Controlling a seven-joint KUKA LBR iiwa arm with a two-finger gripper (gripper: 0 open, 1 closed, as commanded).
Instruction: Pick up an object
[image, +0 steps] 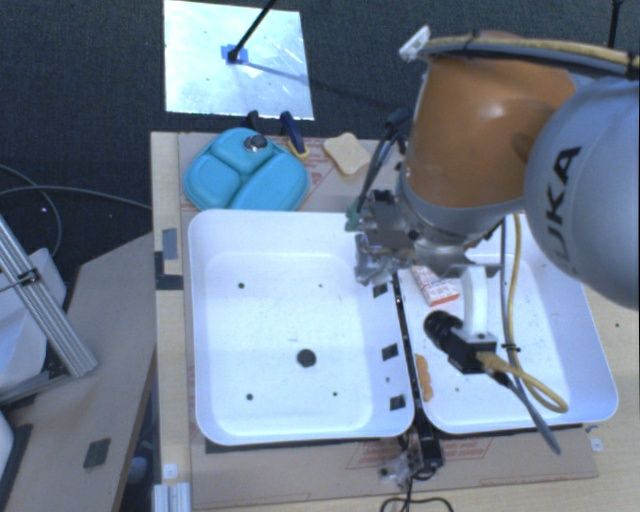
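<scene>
**Hovering at the seam between the two bins**

Gripper (376, 252) sits over the far end of the line where the left bin (215, 330) meets the right bin (590, 370), just inside the left bin's far right corner. Jaw state: cannot tell, as my own wrist covers them from above. Nothing visibly held.

Left bin: one small dark disc (306, 357) on the floor, a little right of middle and toward the near edge, well apart from me.

Right bin: a pink-and-white box (438, 288) lies close to the bin's left edge, partly under my wrist. A small orange piece (423, 377) lies along that same left edge, nearer the near left corner. Box and orange piece are apart from each other.

Bench beyond the bins: a light blue divided dish (247, 172) lies just past the left bin's far edge, toward its far left corner. A dark blue-handled item (291, 130) lies just beside the dish at the bench's far edge. A tan wedge (347, 152) rests farther right along that far edge, apart from the dish.
</scene>
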